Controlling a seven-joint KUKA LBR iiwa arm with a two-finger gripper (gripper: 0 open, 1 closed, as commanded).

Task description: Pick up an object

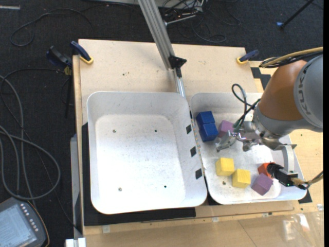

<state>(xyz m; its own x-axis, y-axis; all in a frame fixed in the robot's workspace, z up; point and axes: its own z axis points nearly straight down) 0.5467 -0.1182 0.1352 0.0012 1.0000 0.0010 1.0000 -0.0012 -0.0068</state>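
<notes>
Hovering over the right bin [205, 187], the gripper [235, 139] has its fingers spread with nothing between them. Pink block [226, 127] sits just at its 11 o'clock, blue block [206, 125] further at 9, two yellow blocks [232, 172] toward 6.

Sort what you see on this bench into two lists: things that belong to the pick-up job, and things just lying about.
Belong to the job:
gripper
blue block
pink block
two yellow blocks
purple block
orange piece
right bin

Lying about:
left bin
blue-and-yellow clamps
floor cables
</notes>
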